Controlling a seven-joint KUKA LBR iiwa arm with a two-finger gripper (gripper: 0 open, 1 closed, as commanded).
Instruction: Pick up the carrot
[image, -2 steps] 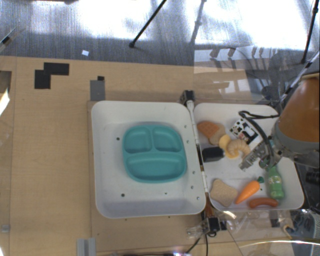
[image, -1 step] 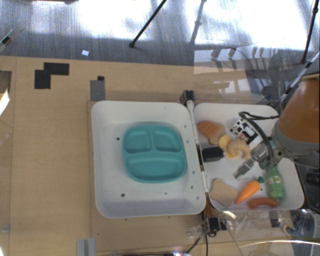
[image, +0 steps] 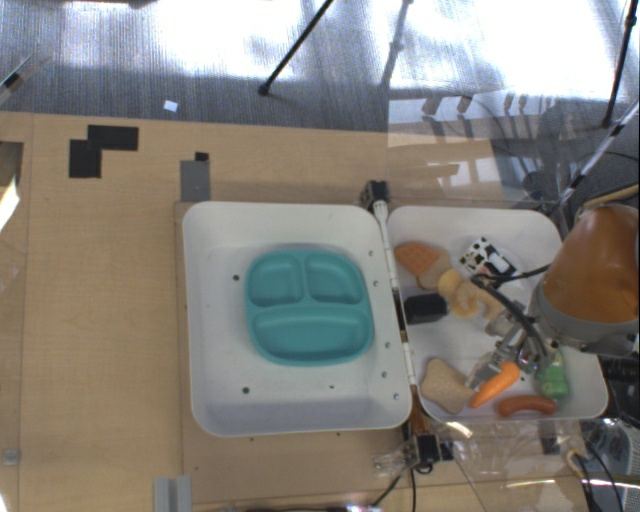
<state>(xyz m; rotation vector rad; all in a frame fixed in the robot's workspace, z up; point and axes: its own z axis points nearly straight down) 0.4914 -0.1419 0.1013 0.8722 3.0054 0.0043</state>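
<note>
Two shallow white bins are seen side by side on a pale wooden desk (image: 100, 330), viewed from above at a slant. The left bin (image: 215, 390) holds a teal divided plate (image: 308, 305), which lies flat near the bin's middle. The right bin (image: 540, 222) holds a scatter of toy food and small items. The carrot (image: 497, 383) is found in the near part of the right bin, lying tilted with its orange tip pointing toward the near-left. A tan bread-like piece (image: 443, 384) lies just beside it on the left, and a reddish sausage (image: 525, 405) lies just beside it toward the near rim. A green piece (image: 552, 381) is seen near the carrot's right.

The arm (image: 598, 275) is seen entering from the right, its orange band over the right bin's far-right side. The claw (image: 512, 352) is lowered to the thick end of the carrot and is seen touching or just above it; whether it is spread or pressed together cannot be told, since cables and the wrist obscure it.

Farther back in the same bin, an orange-tan piece (image: 421, 262), a black block (image: 425, 308), a pale yellow piece (image: 455, 293) and a black-and-white item (image: 487, 258) are shown, well apart from the carrot.
</note>
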